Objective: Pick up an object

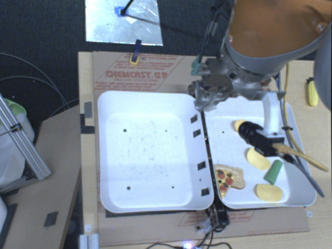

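We watch the gripper hang above the right bin's inner rim, its spread impossible to tell. The toy pizza slice lies well off, toward the near edge. Descending here, it may strike the rim and grasp nothing.

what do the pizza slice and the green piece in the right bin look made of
The pizza slice: likely moulded plastic toy, matte, with flat painted-looking toppings. The green piece: probably plastic too, uniform colour, smooth; too small to be sure.
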Available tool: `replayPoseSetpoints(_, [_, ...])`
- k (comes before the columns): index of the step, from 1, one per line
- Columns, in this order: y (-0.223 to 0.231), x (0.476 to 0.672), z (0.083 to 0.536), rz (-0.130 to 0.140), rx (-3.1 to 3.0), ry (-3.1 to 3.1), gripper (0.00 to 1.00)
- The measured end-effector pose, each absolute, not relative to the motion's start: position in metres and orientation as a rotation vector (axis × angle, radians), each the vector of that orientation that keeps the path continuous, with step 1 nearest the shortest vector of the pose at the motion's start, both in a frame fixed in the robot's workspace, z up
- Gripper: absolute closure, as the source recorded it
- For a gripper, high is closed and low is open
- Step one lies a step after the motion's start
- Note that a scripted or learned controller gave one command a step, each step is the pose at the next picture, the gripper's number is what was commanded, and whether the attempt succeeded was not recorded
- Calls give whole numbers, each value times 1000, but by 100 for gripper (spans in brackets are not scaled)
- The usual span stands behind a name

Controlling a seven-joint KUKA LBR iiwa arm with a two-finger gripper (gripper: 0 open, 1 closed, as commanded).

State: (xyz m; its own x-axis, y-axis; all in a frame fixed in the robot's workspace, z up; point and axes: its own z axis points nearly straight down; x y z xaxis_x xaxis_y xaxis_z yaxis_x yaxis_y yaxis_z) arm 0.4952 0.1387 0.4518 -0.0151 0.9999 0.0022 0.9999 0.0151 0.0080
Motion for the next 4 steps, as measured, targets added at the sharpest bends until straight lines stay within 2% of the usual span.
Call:
replayPoseSetpoints(1, [139, 496, 463, 15, 2195, 2240, 100])
replayPoseSetpoints(2, [81, 486, 395, -6, 2228, 2216, 100])
replayPoseSetpoints(3, [62, 487, 544, 27, 2211, 2214, 100])
replayPoseSetpoints(4, [-54, 485, 398, -14, 2237, 2212, 100])
